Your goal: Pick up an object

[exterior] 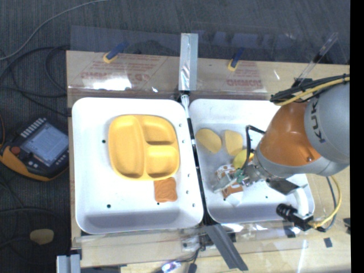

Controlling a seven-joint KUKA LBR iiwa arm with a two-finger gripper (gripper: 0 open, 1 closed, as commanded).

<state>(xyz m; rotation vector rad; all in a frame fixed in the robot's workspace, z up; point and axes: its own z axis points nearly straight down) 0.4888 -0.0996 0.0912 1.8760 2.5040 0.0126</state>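
Top view of the tabletop point(79, 67) with two white bins side by side. The left bin point(91, 169) holds a yellow divided tray point(143, 147) near its centre and, just below the tray's lower right corner, a small orange-brown square point(166, 190) lying flat on the bin floor. The right bin point(256, 212) holds two pale yellow pieces point(209, 140) point(232, 141) side by side near its upper left, and a brighter yellow object point(241, 157) just below them, partly hidden by the arm. The arm point(307, 135), with its orange band, reaches in from the right over this bin. The pincer point(232, 181) sits low over the bin floor, just beside the bright yellow object, amid small mixed-coloured parts. Its opening cannot be told, nor whether it grips anything. A handheld controller point(34, 149) lies on the floor at left, well apart from the bins.
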